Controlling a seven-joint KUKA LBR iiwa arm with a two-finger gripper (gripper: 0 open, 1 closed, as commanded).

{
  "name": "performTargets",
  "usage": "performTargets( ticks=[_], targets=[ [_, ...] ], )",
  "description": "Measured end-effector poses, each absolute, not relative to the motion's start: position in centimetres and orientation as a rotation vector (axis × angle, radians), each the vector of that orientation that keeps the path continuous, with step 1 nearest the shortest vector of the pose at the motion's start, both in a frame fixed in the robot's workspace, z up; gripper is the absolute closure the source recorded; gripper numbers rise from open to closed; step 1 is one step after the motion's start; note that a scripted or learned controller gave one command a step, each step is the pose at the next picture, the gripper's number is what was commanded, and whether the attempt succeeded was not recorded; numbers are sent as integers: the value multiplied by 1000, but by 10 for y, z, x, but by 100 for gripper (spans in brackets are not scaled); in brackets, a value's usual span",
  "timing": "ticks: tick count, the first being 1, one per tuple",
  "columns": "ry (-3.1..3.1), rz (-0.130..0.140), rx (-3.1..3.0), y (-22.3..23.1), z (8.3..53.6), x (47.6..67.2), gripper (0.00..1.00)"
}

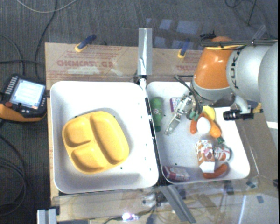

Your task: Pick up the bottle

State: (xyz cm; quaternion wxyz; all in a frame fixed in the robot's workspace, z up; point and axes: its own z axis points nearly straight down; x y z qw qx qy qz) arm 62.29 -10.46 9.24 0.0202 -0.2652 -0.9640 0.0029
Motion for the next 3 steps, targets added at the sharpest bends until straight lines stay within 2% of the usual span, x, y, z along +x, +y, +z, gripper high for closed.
performTargets(
  ticks=[1,2,3],
  targets=[
    [-3091,1,-649,-106,91,555,0],
    [-3155,8,-121,-107,91,568,0],
    [-3152,11,219,-103,92,571,0]
  ],
)
